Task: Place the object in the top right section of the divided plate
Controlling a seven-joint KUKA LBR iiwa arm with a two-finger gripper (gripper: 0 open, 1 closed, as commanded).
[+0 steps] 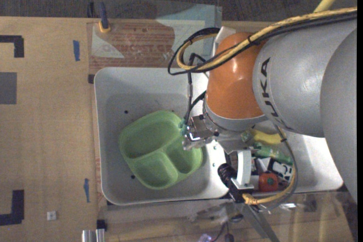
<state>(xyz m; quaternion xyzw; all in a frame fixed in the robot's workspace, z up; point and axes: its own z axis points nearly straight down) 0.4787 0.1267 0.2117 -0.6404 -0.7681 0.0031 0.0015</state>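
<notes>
Divided plate [159, 147], green, sits in the left white bin [113, 99], tilted toward the bin's lower right; its sections look bare. The gripper [191, 138] hovers at the plate's right rim, mostly hidden under the orange wrist band; whether it is apart or together cannot be told. The right bin [320, 175] holds mixed small items [269, 170], partly covered by the grey arm [306, 76]. Wooden surface [45, 122] lies all around.

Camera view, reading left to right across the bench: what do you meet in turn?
Blue tape strip on the wooden bench → left white bin → green divided plate → orange band of the arm → small red object in the right bin, beneath the arm.
</notes>
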